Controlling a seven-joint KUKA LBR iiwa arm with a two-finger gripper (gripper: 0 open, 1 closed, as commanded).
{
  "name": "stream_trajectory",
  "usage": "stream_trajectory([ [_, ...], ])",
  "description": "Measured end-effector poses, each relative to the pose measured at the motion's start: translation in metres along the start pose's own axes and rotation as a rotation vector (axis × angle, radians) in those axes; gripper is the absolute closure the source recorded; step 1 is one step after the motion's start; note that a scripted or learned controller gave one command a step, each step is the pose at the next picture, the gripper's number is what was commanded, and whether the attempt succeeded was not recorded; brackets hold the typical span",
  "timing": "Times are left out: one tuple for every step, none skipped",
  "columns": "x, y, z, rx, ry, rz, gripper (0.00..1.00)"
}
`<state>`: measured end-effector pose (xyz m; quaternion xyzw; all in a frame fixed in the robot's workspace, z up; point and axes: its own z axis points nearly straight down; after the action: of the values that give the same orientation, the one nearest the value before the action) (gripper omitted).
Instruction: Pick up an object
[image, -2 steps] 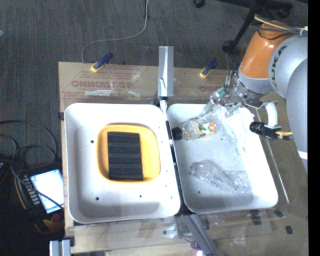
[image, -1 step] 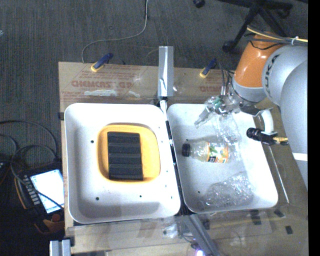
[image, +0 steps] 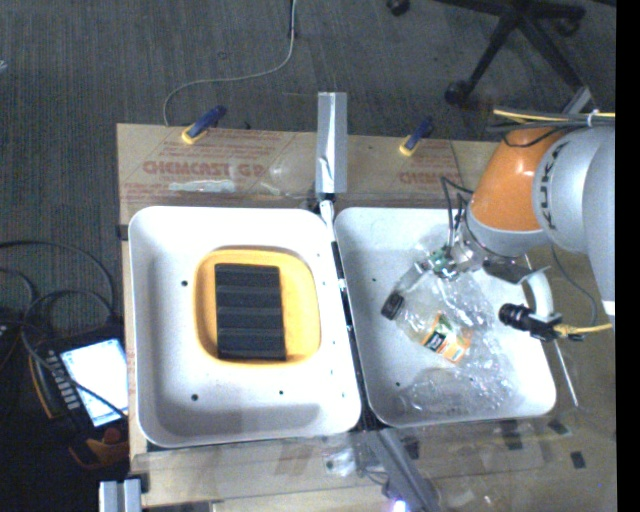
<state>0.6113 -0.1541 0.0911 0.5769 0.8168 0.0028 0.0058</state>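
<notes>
A clear plastic bottle (image: 432, 315) lies in the right bin (image: 375, 380), long axis diagonal, black cap toward upper left. The pincer (image: 450, 258) sits over its upper end; I cannot tell its state.

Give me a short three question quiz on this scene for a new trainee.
1. True or false: the yellow tray sits in the left bin.
2. Which bin holds the clear plastic bottle? A) left B) right C) neither
3. Fill in: the band on the arm is ____.

Key: 1 true; 2 B, the right bin; 3 orange.
</notes>
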Motion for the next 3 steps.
stream_trajectory([
  [0.006, -0.083, -0.01, 0.01, 0.006, -0.088, 0.0],
  [0.051, -0.066, -0.017, 0.006, 0.01, -0.544, 0.0],
  [-0.058, -0.034, 0.0, -0.004, -0.001, -0.301, 0.0],
])
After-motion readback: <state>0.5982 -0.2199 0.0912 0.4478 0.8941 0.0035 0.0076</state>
